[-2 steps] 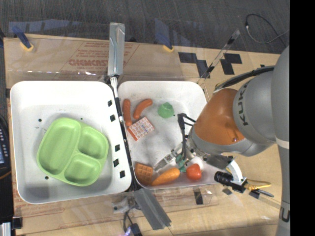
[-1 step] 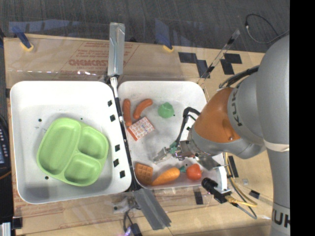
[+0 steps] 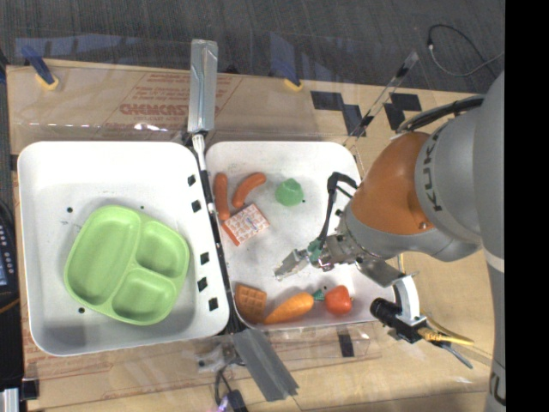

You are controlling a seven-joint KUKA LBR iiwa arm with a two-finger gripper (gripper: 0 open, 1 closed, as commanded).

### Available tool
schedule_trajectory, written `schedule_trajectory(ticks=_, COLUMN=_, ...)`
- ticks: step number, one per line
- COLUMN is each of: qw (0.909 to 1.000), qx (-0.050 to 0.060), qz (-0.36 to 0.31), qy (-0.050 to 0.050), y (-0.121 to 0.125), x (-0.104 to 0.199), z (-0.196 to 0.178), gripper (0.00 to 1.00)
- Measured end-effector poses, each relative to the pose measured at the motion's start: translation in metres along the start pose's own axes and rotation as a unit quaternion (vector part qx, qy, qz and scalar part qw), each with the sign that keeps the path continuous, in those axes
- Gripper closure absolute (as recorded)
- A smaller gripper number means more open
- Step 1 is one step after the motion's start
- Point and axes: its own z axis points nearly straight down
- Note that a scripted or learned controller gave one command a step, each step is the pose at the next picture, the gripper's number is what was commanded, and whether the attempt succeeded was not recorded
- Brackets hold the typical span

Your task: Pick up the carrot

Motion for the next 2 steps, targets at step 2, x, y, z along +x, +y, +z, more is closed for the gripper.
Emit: schedule_trajectory(ticks=2, qw=0.9998, qx=-0.003, qz=0.019, qy=-0.001, y=0.0, x=-0.007, z=0.056, gripper=0.0)
